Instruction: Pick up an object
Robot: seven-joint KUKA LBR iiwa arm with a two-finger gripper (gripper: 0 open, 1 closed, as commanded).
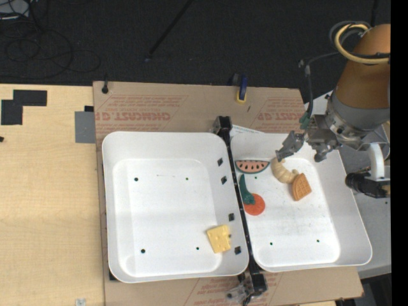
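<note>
My gripper (pixel 303 148) hangs over the back of the right bin (pixel 344 247), fingers spread open with nothing between them. Just below its left finger lies a pale croissant-like piece (pixel 282 172), touching an orange waffle-textured piece (pixel 301 187). A watermelon slice (pixel 252 166) lies near the bin's back left corner. Beside the divider a dark green stem runs into a red-orange round piece (pixel 253 204). A yellow cheese wedge (pixel 219 239) sits in the left bin (pixel 127 171) near its front right corner.
Black clips (pixel 223 127) join the bins along the middle wall. A blue clamp (pixel 241 89) holds the cardboard sheet at the back. A black fitting (pixel 364 185) sticks out past the right bin's right rim.
</note>
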